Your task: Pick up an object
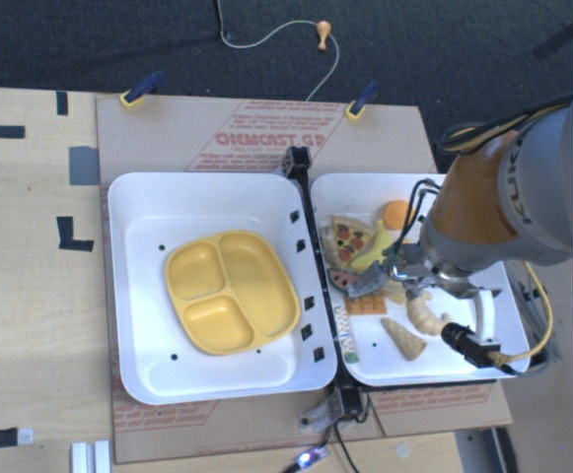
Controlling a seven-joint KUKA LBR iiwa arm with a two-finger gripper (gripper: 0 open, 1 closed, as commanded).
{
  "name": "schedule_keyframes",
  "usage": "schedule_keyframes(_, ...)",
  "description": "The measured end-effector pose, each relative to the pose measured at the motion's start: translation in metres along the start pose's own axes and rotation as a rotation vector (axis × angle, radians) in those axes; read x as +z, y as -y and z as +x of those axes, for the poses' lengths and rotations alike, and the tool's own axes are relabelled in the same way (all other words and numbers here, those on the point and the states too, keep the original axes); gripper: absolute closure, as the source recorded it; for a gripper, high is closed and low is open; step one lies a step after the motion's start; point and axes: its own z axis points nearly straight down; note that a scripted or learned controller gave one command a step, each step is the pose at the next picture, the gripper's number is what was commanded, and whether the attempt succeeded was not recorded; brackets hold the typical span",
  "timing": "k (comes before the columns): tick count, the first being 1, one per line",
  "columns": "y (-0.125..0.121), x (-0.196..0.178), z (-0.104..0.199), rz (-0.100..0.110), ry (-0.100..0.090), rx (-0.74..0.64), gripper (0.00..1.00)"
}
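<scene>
The right-hand shallow white bin (365, 368) holds a small heap of toy food. Against its left wall lies a flat slice of toy pizza with dark spots (346, 236), and a yellow-green banana-shaped piece (373, 248) rests across its right edge. Just behind that sits a round orange ball (395, 213). Below the pizza slice is a grey, irregular piece (361, 281), with a flat orange-brown waffle-like square (366, 305) touching its lower side. Toward the bin's front lie a pale tan cone-shaped piece (404, 338) and, just beside it to the right, a cream curved piece (424, 313).

The two-finger gripper (396, 266) is down in this bin, between the banana-shaped piece and the grey piece, close to both. Whether its claw is apart, together or clamped on anything cannot be told from this slant, since the wrist body hides the tips. The grey arm with its orange band (473, 200) comes in from the right and covers the bin's back right part.

The left-hand shallow white bin (133, 215) holds a yellow plastic plate with three compartments (232, 292), lying flat near its middle. Both bins rest on a brown cardboard sheet with red lettering (256, 136), held at the far edge by two blue-and-yellow clamps (143, 89). A thin white cable (276, 35) trails over the dark floor behind.
</scene>
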Motion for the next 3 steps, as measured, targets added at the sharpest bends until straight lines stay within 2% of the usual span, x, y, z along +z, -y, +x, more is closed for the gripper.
schedule_keyframes(1,0.0,0.042,0.001,-0.006,0.001,-0.001,0.0)
schedule_keyframes(2,0.0,0.029,0.001,-0.006,0.001,-0.001,1.0)
schedule_keyframes(3,-0.001,-0.013,0.005,-0.009,0.0,-0.001,1.0)
